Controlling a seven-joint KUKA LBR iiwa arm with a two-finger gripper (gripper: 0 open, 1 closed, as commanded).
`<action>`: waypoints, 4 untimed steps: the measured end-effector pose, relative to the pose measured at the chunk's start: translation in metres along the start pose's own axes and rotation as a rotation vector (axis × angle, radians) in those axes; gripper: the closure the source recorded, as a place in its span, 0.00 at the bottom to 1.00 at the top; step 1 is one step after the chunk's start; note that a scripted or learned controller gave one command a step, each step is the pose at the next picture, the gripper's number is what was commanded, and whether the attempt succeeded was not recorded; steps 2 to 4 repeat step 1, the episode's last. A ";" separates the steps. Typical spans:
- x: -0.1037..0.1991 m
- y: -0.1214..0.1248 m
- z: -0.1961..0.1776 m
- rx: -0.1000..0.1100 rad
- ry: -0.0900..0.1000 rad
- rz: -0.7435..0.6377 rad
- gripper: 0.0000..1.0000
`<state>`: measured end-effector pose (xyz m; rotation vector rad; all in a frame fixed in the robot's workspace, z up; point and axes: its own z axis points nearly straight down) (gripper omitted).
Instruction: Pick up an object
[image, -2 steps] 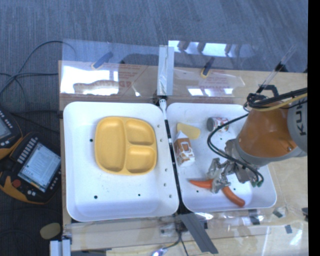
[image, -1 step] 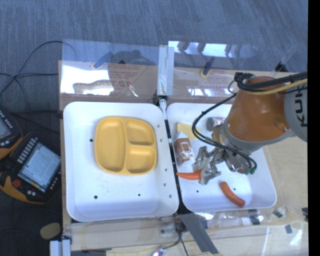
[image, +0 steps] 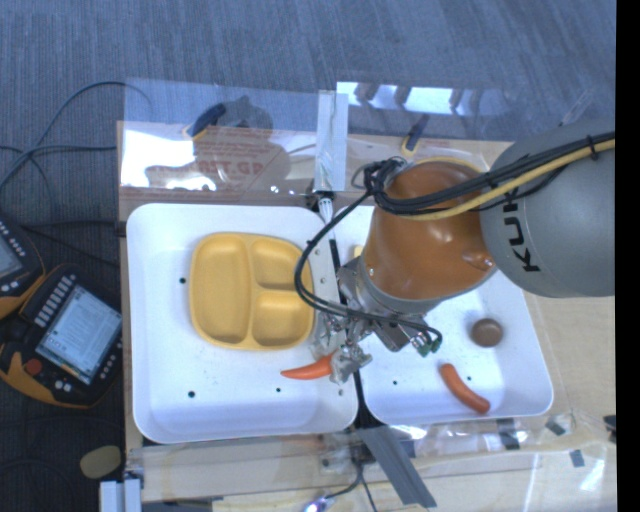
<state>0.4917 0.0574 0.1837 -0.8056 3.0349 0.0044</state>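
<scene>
The tool (image: 345, 358) sits low over the wall between the two white bins, at the near right corner of the left bin (image: 160, 400), right beside the thick end of a small orange carrot (image: 308, 371) lying on that bin's floor; whether the tool is open or closed on it cannot be told, since the wrist and cables hide the tip. The carrot lies close to the dividing wall, so the likeliest failure is a pinch on the very end that slips, or a collision with the wall. The yellow divided tray (image: 250, 290) sits just behind the carrot. A sausage (image: 465, 388) and a brown ball (image: 487, 332) lie in the right bin (image: 530, 400).
</scene>
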 end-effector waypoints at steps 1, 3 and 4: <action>0.013 -0.023 0.000 0.003 0.002 -0.117 1.00; 0.013 -0.023 0.000 0.003 0.002 -0.117 1.00; 0.013 -0.023 0.000 0.003 0.002 -0.117 1.00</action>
